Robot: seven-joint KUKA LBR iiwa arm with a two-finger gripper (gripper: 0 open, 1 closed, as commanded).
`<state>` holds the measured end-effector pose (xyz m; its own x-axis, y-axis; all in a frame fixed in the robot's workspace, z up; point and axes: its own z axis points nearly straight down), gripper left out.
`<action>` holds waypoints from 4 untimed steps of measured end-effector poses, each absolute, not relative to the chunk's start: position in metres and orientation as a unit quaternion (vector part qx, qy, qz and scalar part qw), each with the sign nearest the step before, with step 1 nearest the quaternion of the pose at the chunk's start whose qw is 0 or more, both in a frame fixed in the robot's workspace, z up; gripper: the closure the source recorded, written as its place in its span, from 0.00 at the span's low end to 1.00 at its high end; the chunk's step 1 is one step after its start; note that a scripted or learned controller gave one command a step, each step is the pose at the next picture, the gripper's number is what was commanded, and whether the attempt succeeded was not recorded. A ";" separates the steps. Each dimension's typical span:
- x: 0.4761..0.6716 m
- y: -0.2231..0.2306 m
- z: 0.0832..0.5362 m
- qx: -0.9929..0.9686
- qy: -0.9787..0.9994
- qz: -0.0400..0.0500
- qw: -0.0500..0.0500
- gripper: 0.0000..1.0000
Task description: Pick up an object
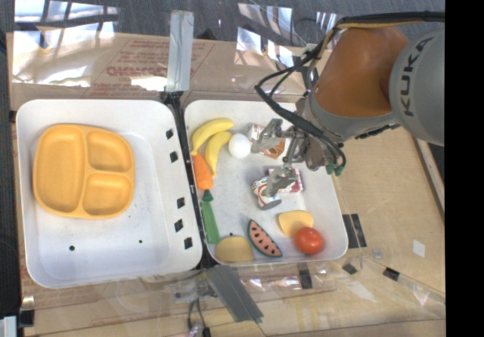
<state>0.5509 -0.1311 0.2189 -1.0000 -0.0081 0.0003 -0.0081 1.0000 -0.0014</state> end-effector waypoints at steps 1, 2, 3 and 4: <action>0.544 -0.150 0.091 0.088 -0.996 0.000 0.000 0.00; 0.547 -0.148 0.102 0.093 -0.996 0.000 -0.002 1.00; 0.570 -0.125 0.251 0.189 -0.982 0.003 -0.006 1.00; 0.637 -0.108 0.271 0.137 -0.991 0.001 -0.002 1.00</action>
